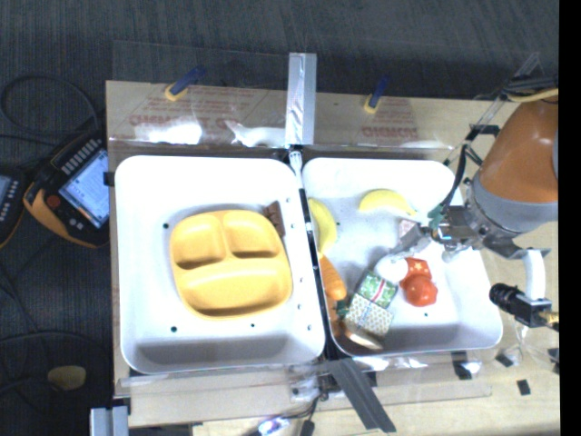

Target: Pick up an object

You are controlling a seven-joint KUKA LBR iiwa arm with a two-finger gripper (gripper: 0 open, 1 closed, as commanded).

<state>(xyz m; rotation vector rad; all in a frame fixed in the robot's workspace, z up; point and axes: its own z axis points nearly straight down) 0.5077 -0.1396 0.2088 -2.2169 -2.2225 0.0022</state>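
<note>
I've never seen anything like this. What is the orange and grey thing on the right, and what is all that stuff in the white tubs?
You are looking down from a camera fixed above a workbench. The orange and grey shape is a robot arm reaching in from the right. At its end is a two-finger gripper, its "hand", low over the right bin. That bin holds toy food: a red tomato, a yellow banana, an orange carrot, and a small green and white carton. The left bin holds a yellow divided tray. The arm's job is to pick something up. I cannot tell whether it grips anything.
</note>
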